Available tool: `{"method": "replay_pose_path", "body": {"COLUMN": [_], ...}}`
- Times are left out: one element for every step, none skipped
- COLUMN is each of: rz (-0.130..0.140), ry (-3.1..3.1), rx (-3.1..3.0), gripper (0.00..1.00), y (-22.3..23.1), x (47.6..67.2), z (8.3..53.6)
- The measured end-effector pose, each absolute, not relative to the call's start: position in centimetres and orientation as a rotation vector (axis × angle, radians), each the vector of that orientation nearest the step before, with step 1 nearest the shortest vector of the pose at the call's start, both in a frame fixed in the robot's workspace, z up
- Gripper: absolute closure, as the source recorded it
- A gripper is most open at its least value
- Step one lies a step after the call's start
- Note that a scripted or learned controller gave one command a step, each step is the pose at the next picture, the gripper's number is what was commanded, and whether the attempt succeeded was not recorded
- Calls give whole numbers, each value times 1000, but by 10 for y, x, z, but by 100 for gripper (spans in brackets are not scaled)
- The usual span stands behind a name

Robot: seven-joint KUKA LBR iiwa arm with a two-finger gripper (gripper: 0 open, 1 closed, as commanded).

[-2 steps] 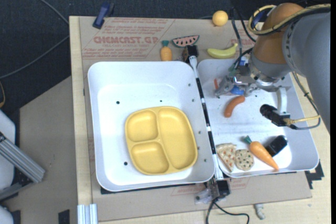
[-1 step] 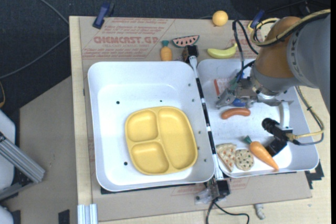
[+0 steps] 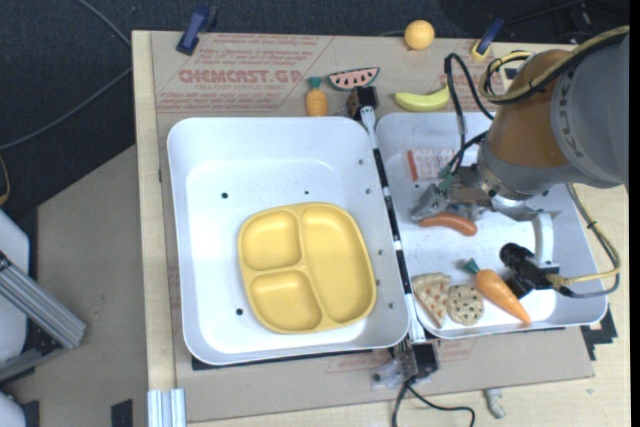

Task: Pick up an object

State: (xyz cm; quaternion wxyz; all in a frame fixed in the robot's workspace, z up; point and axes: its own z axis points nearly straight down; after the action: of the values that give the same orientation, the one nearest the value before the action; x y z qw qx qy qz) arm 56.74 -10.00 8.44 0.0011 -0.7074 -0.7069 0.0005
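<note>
Low in the right bin, the end effector hovers over a sausage (its grip unreadable), a carrot nearby.

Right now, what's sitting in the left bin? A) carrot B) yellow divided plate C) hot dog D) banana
B: the yellow divided plate lies alone in the left bin, while the carrot and hot dog are in the right bin and the banana rests on the bench.
</note>
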Motion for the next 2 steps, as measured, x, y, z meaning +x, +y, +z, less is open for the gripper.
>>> {"method": "replay_pose_path", "body": {"rz": [0,0], "ry": [-2220,-2220], "rx": [-2222,-2222], "gripper": [100,0], "y": [-100,-100], "x": [568,568], "z": [94,94]}}
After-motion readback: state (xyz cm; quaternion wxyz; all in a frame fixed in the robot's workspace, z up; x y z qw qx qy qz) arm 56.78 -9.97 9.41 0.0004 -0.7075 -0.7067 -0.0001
